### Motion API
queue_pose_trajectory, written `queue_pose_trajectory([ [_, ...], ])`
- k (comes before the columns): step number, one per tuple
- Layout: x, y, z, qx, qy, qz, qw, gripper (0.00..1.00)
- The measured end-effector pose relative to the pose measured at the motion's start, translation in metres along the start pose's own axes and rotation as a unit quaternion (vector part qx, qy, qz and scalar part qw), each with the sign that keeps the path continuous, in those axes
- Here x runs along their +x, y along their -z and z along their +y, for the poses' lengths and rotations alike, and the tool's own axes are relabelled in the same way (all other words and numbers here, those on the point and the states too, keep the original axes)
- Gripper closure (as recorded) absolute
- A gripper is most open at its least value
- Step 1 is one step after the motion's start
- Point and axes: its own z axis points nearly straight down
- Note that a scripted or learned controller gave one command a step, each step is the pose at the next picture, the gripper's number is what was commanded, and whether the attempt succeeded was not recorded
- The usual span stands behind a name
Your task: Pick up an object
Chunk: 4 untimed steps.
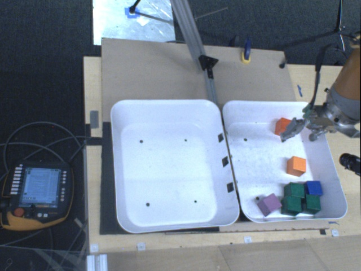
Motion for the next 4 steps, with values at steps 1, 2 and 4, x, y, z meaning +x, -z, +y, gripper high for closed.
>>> queue_pose_trajectory([
  [1,0.0,0.0,0.0,0.0,0.0,0.0,1.0,0.0],
  [2,0.002,-0.058,0.008,0.002,-0.001,0.0,1.0,0.0],
  [4,-0.002,-0.125,0.012,0.001,-0.001,-0.001,1.0,0.0],
])
